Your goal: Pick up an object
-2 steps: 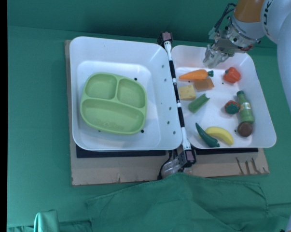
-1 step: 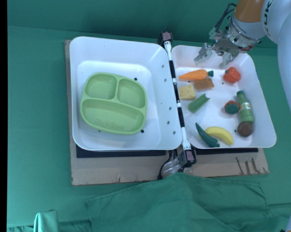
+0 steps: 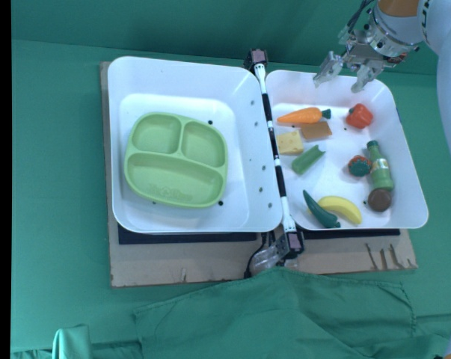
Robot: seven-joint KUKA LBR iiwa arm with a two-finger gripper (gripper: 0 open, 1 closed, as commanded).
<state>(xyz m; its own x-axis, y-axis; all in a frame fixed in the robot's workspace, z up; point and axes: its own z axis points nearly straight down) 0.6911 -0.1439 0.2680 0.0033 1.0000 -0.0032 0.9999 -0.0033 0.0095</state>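
Green-draped tabletop (image 3: 53, 163), same green cloth rising behind as backdrop, a loose fold of it bunched along the near edge. Flat brown cardboard sheet (image 3: 173, 264) under two shallow white plastic bins, side by side, joined by a black-and-white striped divider rod (image 3: 274, 152).

Left bin (image 3: 180, 73): one pale green three-compartment plastic plate (image 3: 176, 159), centred, wide bare margin on all sides.

Right bin (image 3: 408, 193): crowded through the middle, bare along the far rim and the far-right corner. Orange toy carrot with green tip (image 3: 304, 115) near the far-left, touching or just beside a brown slab-shaped toy (image 3: 315, 131); yellow cheese-like block (image 3: 289, 143) below them; green pod-shaped toy (image 3: 307, 159) beside it. Red-orange toy pepper (image 3: 359, 116) alone at far right, clear floor around it. Small red-and-green round toy (image 3: 359, 165) just beside a green toy bottle with brown cap (image 3: 379, 176) lying lengthwise. Yellow toy banana (image 3: 340, 209) and dark green curved toy (image 3: 319, 209) touching near the front rim.

Grey metal two-finger gripper (image 3: 343, 75) above the far rim of the right bin, jaws spread wide, nothing between them, just beyond the pepper and carrot.
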